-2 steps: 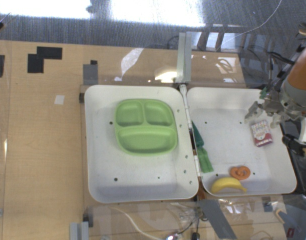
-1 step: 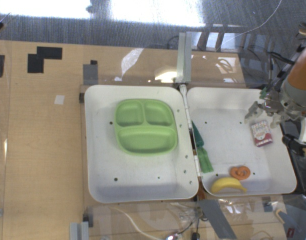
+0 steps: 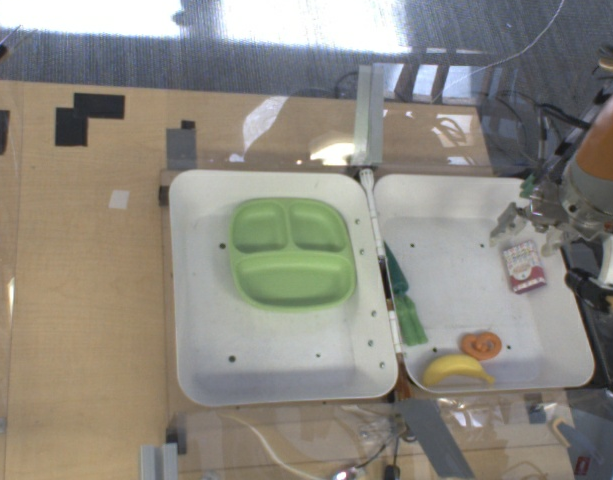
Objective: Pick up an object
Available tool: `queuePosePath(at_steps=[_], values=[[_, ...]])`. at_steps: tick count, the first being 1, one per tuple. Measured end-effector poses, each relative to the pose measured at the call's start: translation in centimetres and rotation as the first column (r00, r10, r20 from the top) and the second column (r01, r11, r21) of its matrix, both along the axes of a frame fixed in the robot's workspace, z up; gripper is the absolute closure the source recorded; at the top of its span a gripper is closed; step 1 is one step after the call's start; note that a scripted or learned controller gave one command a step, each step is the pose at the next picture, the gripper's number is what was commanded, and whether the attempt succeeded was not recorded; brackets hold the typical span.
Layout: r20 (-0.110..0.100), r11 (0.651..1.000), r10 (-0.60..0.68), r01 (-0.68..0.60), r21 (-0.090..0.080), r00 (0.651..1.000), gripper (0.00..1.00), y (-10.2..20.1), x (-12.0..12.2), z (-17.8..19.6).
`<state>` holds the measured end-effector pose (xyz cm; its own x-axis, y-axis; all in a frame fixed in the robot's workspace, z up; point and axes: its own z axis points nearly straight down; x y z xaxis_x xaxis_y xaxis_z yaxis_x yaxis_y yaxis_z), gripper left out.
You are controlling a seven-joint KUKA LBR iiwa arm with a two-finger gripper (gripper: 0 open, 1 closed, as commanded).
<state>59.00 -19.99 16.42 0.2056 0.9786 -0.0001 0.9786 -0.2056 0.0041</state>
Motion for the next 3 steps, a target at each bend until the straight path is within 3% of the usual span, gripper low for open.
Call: queuePosePath(at_steps=[3], values=[[0.0,1.0,0.0,0.0,0.0,1.0,0.0,0.0,0.0,0.0]])
